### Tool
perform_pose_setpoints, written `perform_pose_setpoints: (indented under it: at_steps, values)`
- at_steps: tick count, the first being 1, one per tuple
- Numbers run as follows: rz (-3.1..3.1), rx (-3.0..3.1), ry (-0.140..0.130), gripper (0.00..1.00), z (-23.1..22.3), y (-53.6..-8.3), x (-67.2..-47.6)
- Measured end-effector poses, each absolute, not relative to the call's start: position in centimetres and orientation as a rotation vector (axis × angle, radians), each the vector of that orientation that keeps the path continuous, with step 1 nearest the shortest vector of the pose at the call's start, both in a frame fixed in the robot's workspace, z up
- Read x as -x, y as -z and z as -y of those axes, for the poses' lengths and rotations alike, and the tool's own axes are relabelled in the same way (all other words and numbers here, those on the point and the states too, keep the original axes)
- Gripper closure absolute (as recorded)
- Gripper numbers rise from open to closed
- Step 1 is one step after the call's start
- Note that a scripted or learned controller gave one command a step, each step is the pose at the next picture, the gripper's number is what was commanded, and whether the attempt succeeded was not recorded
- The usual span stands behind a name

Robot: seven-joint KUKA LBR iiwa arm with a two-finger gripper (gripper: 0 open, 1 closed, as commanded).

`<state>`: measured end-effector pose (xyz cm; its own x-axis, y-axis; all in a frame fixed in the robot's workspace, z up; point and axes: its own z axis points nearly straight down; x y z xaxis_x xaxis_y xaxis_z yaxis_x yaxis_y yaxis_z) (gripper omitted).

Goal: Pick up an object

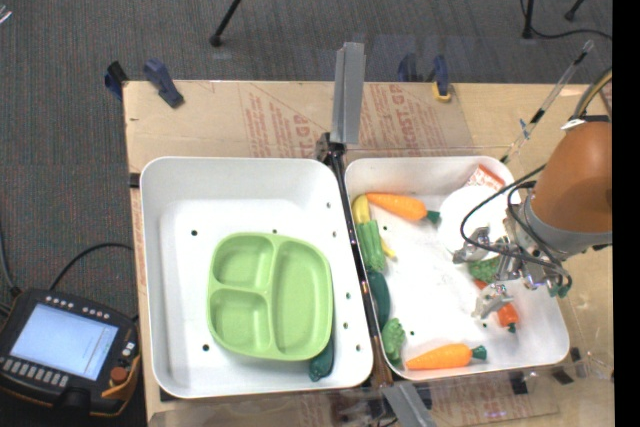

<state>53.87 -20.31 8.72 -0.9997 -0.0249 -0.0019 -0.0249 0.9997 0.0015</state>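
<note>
Left white bin (160, 215): light green three-compartment plastic tray (270, 295). Right white bin (540, 340): toy carrots, green toy vegetables along its left wall, a white plate. The claw (497, 287) hangs low at that bin's right side over small green and orange pieces (500, 310); its spread I cannot tell. Judged mid-descent; next, closing on one piece.

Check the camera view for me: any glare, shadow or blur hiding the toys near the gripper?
Camera view: even lighting, no harsh glare on the right bin; soft shadow under the gripper; toys there look small and slightly blurred, partly covered by the arm; the green plate is sharp.
</note>
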Motion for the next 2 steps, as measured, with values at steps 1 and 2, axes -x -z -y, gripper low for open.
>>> perform_pose_setpoints:
  at_steps: [1,2]
  values:
    - [-3.135,0.049,-0.002,1.00,20.12,-9.77,-54.06]
    - [-3.135,0.050,-0.002,0.00,20.08,-9.77,-54.08]
